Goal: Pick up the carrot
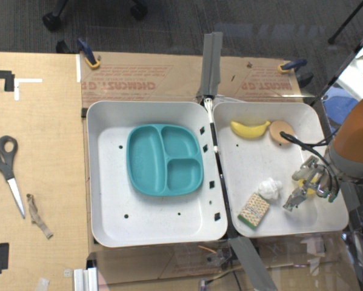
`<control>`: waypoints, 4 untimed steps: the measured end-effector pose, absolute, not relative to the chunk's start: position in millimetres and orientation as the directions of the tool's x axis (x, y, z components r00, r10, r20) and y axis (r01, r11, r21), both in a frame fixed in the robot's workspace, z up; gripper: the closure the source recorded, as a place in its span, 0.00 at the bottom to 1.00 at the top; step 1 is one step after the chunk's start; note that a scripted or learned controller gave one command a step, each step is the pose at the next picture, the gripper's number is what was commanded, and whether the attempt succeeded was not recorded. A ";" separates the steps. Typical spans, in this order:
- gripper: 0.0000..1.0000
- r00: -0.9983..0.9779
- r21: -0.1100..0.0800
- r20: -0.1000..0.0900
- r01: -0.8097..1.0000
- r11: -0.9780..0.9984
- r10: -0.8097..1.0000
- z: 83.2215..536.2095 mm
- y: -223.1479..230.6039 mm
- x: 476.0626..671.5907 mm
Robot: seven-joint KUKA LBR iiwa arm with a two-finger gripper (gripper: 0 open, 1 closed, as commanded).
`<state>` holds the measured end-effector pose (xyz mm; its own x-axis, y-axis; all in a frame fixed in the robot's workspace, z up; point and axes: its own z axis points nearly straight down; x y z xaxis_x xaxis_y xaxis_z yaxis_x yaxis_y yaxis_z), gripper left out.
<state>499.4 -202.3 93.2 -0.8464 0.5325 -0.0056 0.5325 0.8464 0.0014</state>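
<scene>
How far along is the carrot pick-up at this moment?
Done: nothing I can confirm. In hand: the pincer hangs at the right bin's right side, beside the white wad. Left: gripping and lifting the carrot, which I cannot identify here.

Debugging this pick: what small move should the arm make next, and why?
Probably lift a little. The gripper sits low in the right bin, over a yellow-orange bit that may be the carrot. Rising would show whether it comes along.
</scene>
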 end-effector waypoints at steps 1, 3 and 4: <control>0.00 -0.745 0.003 -0.006 0.667 0.745 0.667 93.3 -188.1 501.4; 0.00 -0.745 0.003 -0.006 0.668 0.745 0.668 93.2 -188.1 501.3; 0.00 -0.744 0.003 -0.006 0.668 0.745 0.668 93.2 -188.1 501.3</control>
<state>501.3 -188.1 93.2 -0.7445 0.6676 -0.0061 0.6676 0.7445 0.0026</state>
